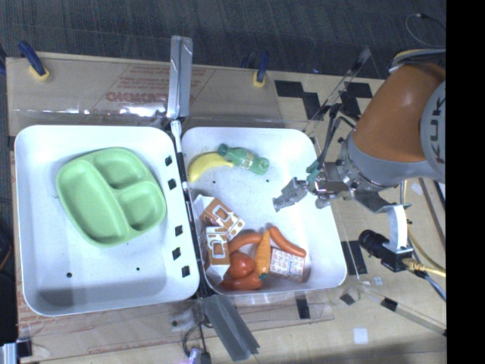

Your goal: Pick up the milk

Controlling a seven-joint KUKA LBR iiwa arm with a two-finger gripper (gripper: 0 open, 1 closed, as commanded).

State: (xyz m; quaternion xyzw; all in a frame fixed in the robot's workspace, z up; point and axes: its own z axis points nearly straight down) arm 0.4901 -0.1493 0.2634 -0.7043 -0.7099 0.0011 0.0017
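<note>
Wooden bench (91, 82) is bearing two white bins; gripper (290, 196), fingers apparently spread and holding nothing, is hovering mid-right above the brown-and-white milk carton (220, 230) lower centre.

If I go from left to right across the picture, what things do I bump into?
Green plate → banana → green bottle → gripper → orange band of the arm.

The arm (402, 127) runs off the right edge, and the carrot (262, 258) and sausage (286, 242) partly cover the small carton (288, 265).
</note>
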